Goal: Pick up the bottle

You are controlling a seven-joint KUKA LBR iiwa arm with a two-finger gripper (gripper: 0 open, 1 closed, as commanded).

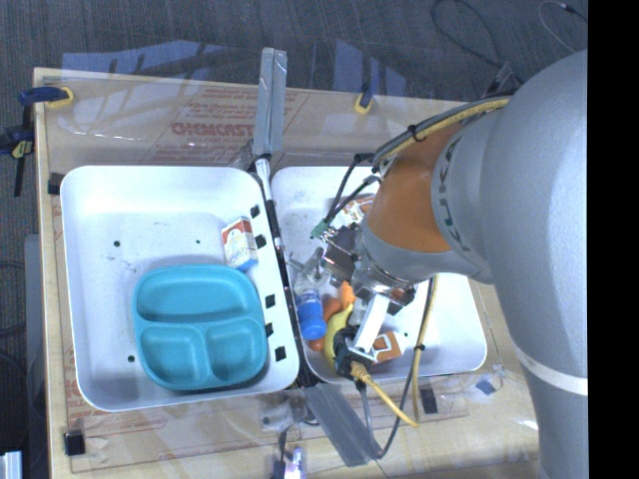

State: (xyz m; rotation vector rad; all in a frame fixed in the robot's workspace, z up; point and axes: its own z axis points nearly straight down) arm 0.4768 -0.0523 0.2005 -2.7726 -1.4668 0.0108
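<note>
A pale table (150, 118) carries two white bins side by side. The left bin (90, 218) holds a blue tray (200, 327) with three compartments, lying flat in the near half and reaching close to the bin's right wall. Just beyond the tray's far right corner lies a small red-and-white pack (238, 242), against that same wall.

In the right bin (461, 339) the bottle (310, 302) lies along the left wall, in the near half. It is clear with a blue cap, and the cap points toward the near side. Just right of the bottle sit a yellow thing (337, 319) and an orange thing (345, 293), crowded together; what they are is unclear.

The tool (327, 262) is low over this cluster, just beyond and slightly right of the bottle, very near it. Whether it is open or closed cannot be told, since the wrist and cables cover it, and nothing can be seen gripped in it. The grey arm (519, 198), with its orange band, comes in from the right and covers most of the right bin's middle and far side.
</note>
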